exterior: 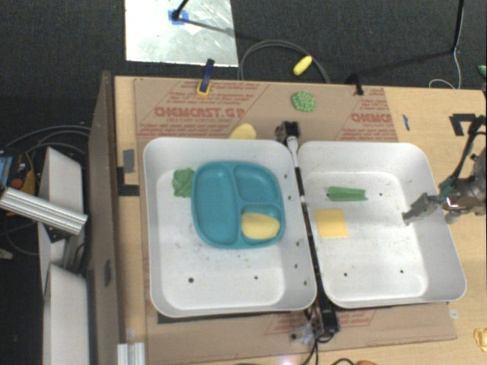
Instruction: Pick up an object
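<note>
The bench (251, 105), covered with brown printed cardboard, carries two shallow white bins side by side: the left bin (163, 280) and the right bin (434, 280), their inner walls touching along a dark seam. The arm (468, 188) enters at the right edge, and most of it is cut off there, so little beyond its wrist shows. In the left bin lies a teal divided plate (221, 204), and in its lower right compartment sits a yellow rounded piece (260, 225). A green leafy piece (183, 182) lies against the plate's left rim, partly tucked beside it. In the right bin a flat yellow square (331, 223) lies near the left wall, and just above it, apart from it, a long green piece (346, 195) lies crosswise. The gripper (411, 213) hangs over the right part of that bin, its grey tip pointing left and down; it is too small and blurred for me to tell how it is set, and nothing is seen in it. Both the square and the green piece lie well to its left, with bare bin floor between. Behind the bins, on the cardboard, rest a pale yellow lump (243, 132) partly hidden by the left bin's rim, a knobbly green ball (303, 101), and a small yellow oblong (303, 65) at the bench's far edge.
</note>
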You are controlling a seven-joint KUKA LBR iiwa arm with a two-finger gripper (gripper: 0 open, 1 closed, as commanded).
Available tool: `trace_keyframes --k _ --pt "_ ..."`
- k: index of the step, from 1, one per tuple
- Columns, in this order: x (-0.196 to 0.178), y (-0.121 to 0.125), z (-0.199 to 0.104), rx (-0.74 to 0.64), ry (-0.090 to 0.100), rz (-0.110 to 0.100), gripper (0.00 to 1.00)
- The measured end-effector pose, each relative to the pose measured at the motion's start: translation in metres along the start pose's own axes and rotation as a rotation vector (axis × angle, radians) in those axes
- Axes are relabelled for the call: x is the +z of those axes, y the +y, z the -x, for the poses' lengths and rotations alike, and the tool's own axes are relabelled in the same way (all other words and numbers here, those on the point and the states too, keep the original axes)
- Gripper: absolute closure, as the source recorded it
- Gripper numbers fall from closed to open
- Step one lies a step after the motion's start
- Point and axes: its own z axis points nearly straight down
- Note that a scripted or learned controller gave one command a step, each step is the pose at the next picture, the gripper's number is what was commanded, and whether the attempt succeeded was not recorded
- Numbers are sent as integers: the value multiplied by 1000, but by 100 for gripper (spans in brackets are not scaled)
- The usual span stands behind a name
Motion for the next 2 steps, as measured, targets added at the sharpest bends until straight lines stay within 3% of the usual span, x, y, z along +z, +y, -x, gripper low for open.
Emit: trace_keyframes --k 1,2 --pt "127 -2 -73 -7 7 -12 0" --pt "163 59 -85 -5 0 3 0"
